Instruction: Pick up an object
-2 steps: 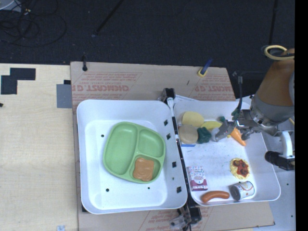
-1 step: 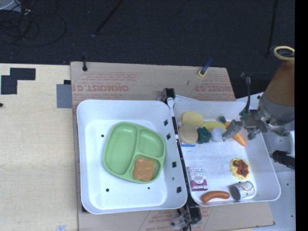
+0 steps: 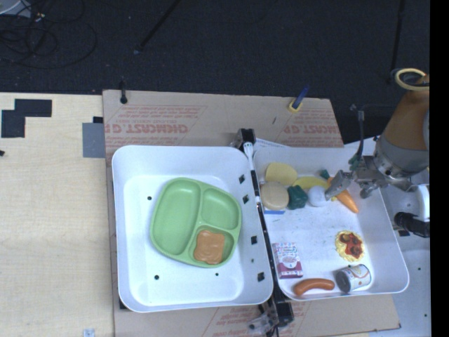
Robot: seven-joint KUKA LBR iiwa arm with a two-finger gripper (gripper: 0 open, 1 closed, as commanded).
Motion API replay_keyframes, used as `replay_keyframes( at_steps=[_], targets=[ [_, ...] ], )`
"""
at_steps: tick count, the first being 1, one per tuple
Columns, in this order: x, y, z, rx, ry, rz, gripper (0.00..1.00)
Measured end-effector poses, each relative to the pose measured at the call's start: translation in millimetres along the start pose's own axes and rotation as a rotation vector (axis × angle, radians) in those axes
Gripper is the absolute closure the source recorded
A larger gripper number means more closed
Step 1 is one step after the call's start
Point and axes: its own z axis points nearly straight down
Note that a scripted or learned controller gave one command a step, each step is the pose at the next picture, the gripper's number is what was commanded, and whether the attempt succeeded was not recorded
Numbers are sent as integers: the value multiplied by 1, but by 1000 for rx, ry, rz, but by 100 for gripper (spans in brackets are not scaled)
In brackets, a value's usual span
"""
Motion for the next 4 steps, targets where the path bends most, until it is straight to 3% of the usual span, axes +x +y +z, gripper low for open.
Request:
replay_keyframes(
  at_steps=[1,2,3,4],
  targets=[
    [0,24,17,-18,-4,-2,0],
    [5,31,24,-22,-5,0,0],
    [7,32,17,-19,-4,-5,100],
    [7,32,17,-19,-3,-6,0]
  ],
)
